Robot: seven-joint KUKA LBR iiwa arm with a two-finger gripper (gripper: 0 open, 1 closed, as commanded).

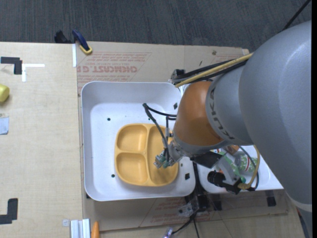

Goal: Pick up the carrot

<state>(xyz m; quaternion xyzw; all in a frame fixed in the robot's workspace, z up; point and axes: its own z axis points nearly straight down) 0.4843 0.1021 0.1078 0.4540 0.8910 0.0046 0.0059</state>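
Note:
My gripper [162, 161] hangs low over the right-hand compartment of a yellow divided plate [131, 155], which lies in the left white bin [99, 133]. The grey arm with its orange band [198, 118] reaches in from the right and hides most of the right bin [271, 181]. In the uncovered strip of that bin lies a small clutter of green, white and orange items [237, 166], too jumbled to name. The gripper's tip is small and dark against the plate.
Cables [153, 115] trail from the wrist over the left bin. A yellow object [3, 93] lies at the bench's far left edge. A blue clamp [81, 41] sits at the cardboard's top left corner. A small orange piece [95, 227] is at the bottom edge.

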